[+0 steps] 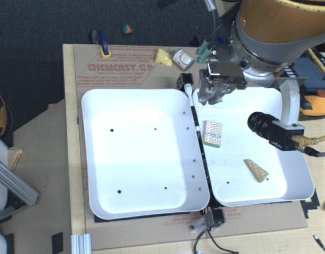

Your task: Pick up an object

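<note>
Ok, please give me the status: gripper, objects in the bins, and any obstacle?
Gripper over right bin, far edge, holding nothing visible. Patterned packet and tan wedge lie loose in the same bin. Nothing blocking either.

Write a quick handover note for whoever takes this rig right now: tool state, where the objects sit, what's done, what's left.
Tool: over the right bin's far left corner, nothing seen in it; whether open or shut, I cannot tell.
Objects: patterned packet in the right bin near the divider; tan cone nearer the front. Left bin beside it.
Done: no pick yet.
Left: grasp one object; the packet is probably the closer choice.
</note>
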`<state>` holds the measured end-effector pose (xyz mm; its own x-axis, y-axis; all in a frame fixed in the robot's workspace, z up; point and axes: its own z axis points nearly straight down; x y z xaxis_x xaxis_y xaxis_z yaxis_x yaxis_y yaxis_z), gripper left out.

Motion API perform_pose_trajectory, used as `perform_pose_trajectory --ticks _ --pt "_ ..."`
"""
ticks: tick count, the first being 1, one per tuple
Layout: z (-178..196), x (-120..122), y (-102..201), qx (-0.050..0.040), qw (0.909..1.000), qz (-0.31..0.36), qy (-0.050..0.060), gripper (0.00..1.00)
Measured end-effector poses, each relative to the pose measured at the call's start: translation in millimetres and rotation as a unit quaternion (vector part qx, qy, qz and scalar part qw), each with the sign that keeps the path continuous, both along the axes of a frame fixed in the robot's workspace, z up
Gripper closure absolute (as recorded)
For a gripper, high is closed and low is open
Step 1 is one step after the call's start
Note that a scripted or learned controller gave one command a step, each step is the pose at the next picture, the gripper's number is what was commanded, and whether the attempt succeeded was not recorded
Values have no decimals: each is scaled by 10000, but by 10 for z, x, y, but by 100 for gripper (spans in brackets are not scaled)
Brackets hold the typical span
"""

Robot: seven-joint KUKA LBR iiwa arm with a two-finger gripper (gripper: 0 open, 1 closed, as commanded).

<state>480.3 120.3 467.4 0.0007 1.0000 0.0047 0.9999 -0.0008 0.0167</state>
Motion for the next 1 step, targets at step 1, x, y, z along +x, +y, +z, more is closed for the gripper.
perform_pose_trajectory --ticks 1 --pt "-783 -31 1022 -31 9999 56 130 100"
